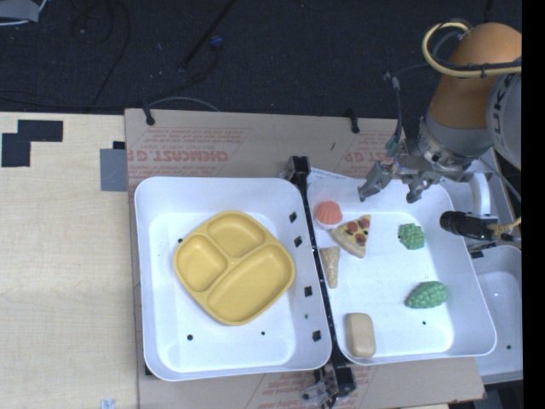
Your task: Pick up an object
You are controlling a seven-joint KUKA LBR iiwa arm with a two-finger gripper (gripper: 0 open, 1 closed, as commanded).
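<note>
With the pincer (393, 187) open, empty and poised over the far edge of the right bin (477, 313), a descent risks striking that rim or closing between the pizza slice (354, 234) and the green broccoli piece (411, 236), which lie apart below.

toy pizza slice (354, 233), pink round (329, 214), two green clusters (411, 236), tan block (359, 334), cone (329, 266) lie in right bin (477, 331).

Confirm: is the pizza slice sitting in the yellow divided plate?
No. The pizza slice lies on the floor of the right bin, while the yellow plate sits in the left bin.
</note>
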